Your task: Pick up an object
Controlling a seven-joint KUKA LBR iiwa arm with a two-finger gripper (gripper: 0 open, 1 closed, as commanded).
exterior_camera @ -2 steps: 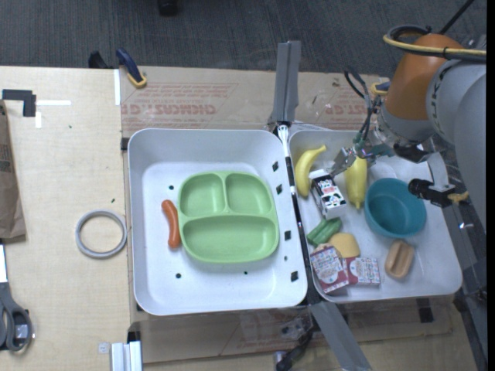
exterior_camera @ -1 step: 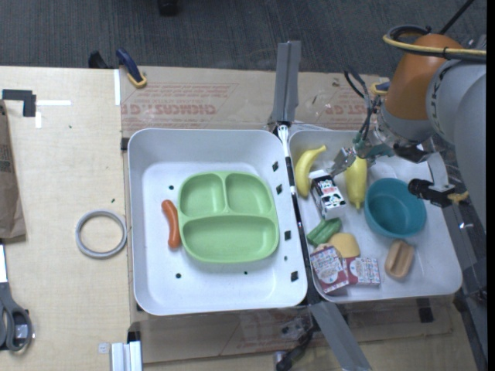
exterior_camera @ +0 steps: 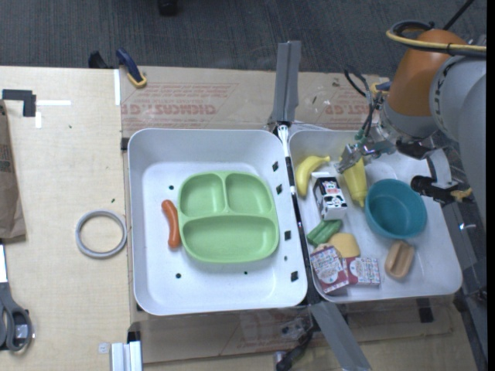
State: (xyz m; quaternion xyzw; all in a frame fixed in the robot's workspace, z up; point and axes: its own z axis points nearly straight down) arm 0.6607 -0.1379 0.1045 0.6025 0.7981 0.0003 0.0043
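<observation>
You have the claw low in the right bin, near its far edge, sitting just at the top end of the yellow banana-like piece that lies lengthwise beside the blue bowl. From this angle you cannot tell how far the claw is open, and nothing is plainly between its tips, so treat the banana piece as not yet taken. A second, curved banana lies close by toward the bin's left wall, with a small black-and-white carton between the two and slightly nearer you. Further toward the near edge you have a green pickle, a yellow wedge, two red-and-white packets and a tan bun. The left bin carries a green divided tray and an orange sausage beside the tray's left side. You appear to be at the reach-and-grasp step, with the lift not yet begun. The next move likely calls for the claw to straddle the banana piece across its narrow width, close firmly, then rise straight up. Watch the bowl rim and the carton, which crowd that piece on both sides.
</observation>
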